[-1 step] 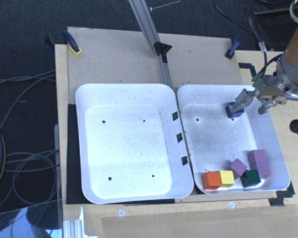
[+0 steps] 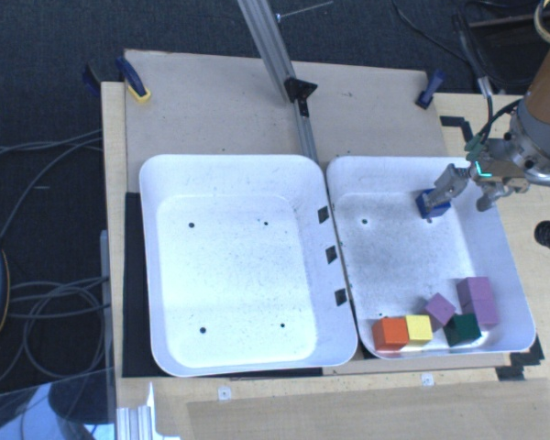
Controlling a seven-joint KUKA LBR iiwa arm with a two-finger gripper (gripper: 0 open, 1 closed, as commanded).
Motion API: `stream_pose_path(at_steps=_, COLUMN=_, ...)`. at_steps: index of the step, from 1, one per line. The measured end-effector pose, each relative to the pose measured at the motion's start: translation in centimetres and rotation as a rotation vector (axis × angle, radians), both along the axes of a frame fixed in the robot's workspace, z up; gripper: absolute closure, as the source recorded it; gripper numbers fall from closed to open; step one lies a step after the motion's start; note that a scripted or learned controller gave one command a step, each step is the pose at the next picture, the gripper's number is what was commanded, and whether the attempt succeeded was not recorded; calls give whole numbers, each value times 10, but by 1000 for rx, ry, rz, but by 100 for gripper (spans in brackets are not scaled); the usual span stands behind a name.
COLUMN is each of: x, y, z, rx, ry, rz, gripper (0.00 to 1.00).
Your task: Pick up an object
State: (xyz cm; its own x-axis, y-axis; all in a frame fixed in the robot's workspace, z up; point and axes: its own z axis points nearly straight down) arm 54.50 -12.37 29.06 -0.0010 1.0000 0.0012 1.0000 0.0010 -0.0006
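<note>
My gripper hangs over the far part of the right bin, its two fingers spread apart and open. A small blue object sits at the tip of the left finger, beside it rather than between the two. In the bin's near right corner lie an orange block, a yellow block, a dark green block, a small purple block and a larger purple block, well apart from the gripper.
The left bin adjoins the right one along a shared rim with black clips. A slanted metal bar crosses the bench behind the bins. Cables lie on the floor at left.
</note>
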Motion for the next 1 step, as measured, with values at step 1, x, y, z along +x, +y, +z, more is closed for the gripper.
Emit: stream_pose_path(at_steps=1, x=-7, y=-1, z=-45, rx=1, ry=5, rz=-1, gripper=0)
